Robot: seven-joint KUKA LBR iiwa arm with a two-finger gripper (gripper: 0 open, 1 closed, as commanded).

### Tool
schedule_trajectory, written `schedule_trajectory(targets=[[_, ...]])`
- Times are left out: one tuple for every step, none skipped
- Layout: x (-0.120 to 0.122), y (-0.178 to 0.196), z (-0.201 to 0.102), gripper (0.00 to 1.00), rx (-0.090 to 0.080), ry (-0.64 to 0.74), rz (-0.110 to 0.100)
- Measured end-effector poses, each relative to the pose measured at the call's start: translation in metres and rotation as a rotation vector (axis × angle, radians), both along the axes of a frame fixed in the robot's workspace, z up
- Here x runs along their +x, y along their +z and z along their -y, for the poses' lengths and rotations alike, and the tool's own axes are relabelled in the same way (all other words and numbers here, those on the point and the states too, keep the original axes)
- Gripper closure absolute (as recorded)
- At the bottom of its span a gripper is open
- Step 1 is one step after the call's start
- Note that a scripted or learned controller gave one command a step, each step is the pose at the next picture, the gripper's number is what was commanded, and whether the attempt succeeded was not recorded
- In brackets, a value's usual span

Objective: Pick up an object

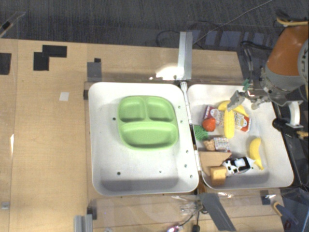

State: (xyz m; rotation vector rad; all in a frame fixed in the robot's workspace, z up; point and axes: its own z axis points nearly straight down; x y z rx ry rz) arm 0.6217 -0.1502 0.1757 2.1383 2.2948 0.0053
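Note:
My gripper (246,102) hangs over the upper part of the right bin (285,175), its fingers (235,100) spread open with nothing between them. Just below it lie a long yellow corn-like piece (228,123) and a red-and-white packet (242,123). A red tomato (208,124) rests on another packet (211,113) to the left. Lower in the bin are a yellow banana (255,152), a black-and-white cow toy (237,165), a tan block (217,174), a small green piece (208,144) and a small printed packet (221,143).
The left bin (104,173) holds a green divided plate (147,121). A metal divider post (185,52) stands between the bins at the back. The arm's orange band (286,50) rises at the right edge, with cables behind it.

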Motion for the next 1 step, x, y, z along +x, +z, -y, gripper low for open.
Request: schedule_trajectory(targets=[[0.0059,-0.069,0.0042,0.0,-0.004,-0.028,0.017]])
